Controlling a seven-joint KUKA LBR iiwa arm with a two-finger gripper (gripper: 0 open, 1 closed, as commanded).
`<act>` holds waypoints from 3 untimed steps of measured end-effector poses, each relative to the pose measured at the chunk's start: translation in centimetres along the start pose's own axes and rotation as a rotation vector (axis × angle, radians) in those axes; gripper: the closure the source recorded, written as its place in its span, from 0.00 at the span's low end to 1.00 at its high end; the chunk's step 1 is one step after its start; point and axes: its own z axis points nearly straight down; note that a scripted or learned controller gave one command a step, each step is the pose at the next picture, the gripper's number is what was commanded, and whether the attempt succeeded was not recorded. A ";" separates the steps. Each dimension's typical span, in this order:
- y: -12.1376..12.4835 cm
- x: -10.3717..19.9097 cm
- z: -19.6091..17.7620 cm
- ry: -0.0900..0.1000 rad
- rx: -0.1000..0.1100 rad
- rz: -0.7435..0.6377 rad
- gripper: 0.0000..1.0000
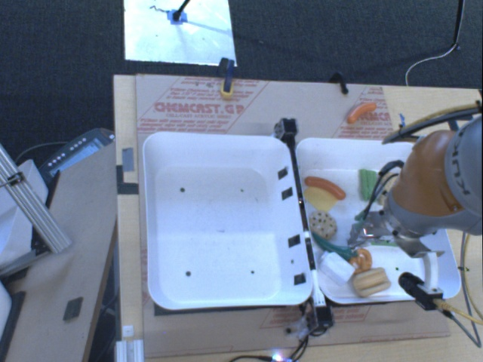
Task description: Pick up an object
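The right bin [336,153] holds several toy foods: a red-orange sausage [325,186] on a yellow piece [320,198], a round speckled cookie [322,222], a green piece [367,181], a white block [336,267], an orange pretzel-like ring [362,259] and a tan bun [370,280]. A thin green item [330,246] lies by the cookie. My gripper [361,236] hangs low over the bin's middle, just above the orange ring and right of the cookie. Nothing shows between its fingers.
The left bin [162,157] sits beside the right one, with a black divider [296,202] between them. An orange sausage [361,112] lies on the board behind the right bin. A yellow-and-blue clamp [226,79] stands at the back. Cables run at the right edge.
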 end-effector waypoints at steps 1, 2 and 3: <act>9.2 4.0 -0.2 -0.002 -0.016 -0.012 1.00; 16.7 7.0 -10.9 -0.003 -0.023 -0.011 1.00; 16.3 14.8 -22.8 0.000 -0.022 -0.014 1.00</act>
